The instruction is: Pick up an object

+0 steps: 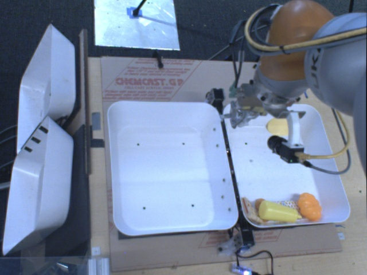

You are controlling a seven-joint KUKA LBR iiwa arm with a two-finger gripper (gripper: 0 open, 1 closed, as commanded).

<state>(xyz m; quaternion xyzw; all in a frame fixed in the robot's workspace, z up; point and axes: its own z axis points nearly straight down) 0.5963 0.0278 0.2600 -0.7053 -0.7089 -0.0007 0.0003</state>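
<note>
— Objects lie in the right bin [335, 171]: a yellow piece [277, 212] and an orange ball [309, 205] touching at its lower right corner, a pale yellow item [277, 126] near the top, partly under the arm.

— And the gripper [239, 118]?

— Low over that bin's upper left. Its state I cannot tell. The left bin [166, 165] sits alongside.

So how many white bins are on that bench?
2, side by side: the left bin and the right bin, which holds a few items at its near edge. The arm covers part of the right bin, so things may be hidden there.
</note>
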